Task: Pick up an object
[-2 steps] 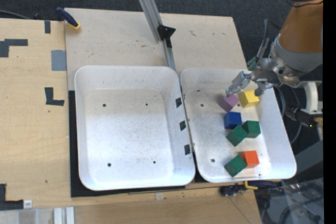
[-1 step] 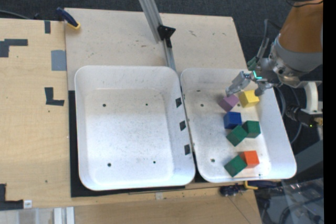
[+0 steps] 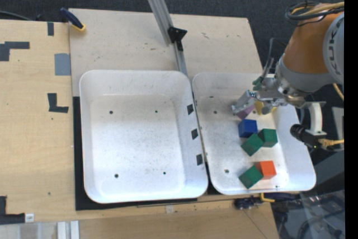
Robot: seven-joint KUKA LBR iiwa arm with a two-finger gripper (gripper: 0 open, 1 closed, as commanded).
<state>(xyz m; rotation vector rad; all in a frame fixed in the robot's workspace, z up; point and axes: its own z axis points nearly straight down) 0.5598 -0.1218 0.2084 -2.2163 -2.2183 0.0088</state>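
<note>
metal pole (image 3: 156, 0) slants in from the top edge, closest to the lens, ending at the seam between the bins. below it the bench (image 3: 128, 36) carries the left bin (image 3: 89, 92) and the right bin (image 3: 224, 87). the arm (image 3: 313, 53) reaches over the right bin's upper part. its claw (image 3: 249, 102) hangs just above a purple block (image 3: 244, 113); whether the claw is open or closed cannot be told. below lie a blue block (image 3: 247, 128), two green blocks (image 3: 260, 140) touching, then another green block (image 3: 250, 177) beside an orange block (image 3: 267, 168).
</note>
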